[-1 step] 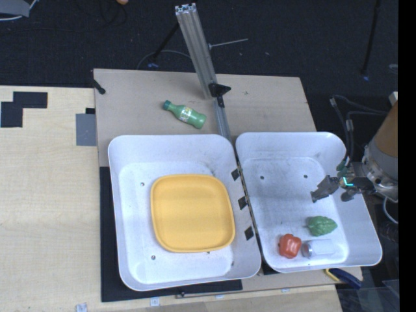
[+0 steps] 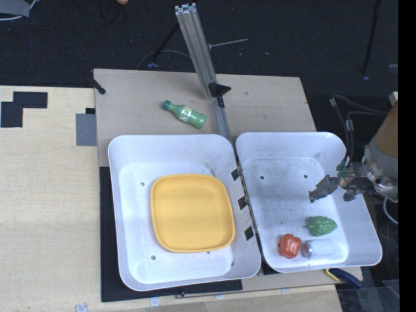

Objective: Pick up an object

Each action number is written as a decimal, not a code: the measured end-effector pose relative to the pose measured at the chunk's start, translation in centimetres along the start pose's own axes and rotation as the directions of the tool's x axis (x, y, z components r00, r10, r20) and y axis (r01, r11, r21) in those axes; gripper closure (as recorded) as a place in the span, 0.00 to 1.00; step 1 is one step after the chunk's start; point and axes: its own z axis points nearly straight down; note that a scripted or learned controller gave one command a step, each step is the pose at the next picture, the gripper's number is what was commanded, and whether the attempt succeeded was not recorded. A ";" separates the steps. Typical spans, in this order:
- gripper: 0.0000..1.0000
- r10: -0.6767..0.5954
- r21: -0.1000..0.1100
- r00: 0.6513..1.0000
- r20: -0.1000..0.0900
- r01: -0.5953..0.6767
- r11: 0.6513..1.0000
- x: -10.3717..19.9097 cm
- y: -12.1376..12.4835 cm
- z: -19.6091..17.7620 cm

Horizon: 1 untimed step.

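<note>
In the right bin (image 2: 279, 155) lie a green leafy-looking object (image 2: 321, 225), a red pepper-like object (image 2: 290, 246) and a clear small object (image 2: 318, 247) with a grey cap, all near the front right corner. My gripper (image 2: 333, 188) hangs over the right side of that bin, just above and behind the green object. Its dark fingers (image 2: 322, 190) point left and stand apart, with nothing between them. A yellow square plate (image 2: 192, 212) rests in the left bin (image 2: 130, 155).
A green bottle (image 2: 184, 114) lies on the bench behind the left bin. A slanted aluminium rail (image 2: 200, 47) rises from behind the seam between the bins. Black clips (image 2: 240, 188) join the two bins. The arm's orange band (image 2: 389, 135) is at the right edge.
</note>
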 end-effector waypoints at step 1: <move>0.00 0.000 0.004 1.000 -0.001 0.000 1.000 -0.6 -0.8 5.6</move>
